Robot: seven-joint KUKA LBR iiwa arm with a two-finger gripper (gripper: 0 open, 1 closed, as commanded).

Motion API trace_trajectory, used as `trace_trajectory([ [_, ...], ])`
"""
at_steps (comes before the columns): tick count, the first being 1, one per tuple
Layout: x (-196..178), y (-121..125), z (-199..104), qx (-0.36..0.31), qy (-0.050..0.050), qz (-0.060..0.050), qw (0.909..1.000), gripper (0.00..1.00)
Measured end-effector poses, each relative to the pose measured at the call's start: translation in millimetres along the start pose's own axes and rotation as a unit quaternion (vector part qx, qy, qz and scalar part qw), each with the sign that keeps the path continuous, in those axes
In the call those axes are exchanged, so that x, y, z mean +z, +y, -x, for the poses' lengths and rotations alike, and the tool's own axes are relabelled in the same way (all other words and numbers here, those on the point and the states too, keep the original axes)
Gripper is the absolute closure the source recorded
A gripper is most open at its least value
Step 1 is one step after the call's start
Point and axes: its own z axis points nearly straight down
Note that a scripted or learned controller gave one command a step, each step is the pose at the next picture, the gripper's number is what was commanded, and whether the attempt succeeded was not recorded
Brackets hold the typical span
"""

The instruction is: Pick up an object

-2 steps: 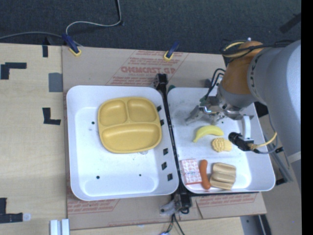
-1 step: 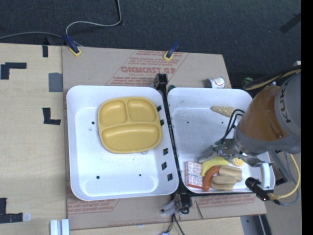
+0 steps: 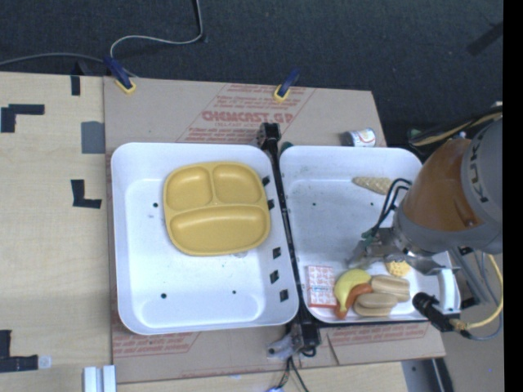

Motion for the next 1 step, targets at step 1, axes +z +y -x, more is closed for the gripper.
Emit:
trace_trajectory([
  [1,-121.0,26.7,20.4,-0.001,0.001,-0.002,1.0,1.0],
])
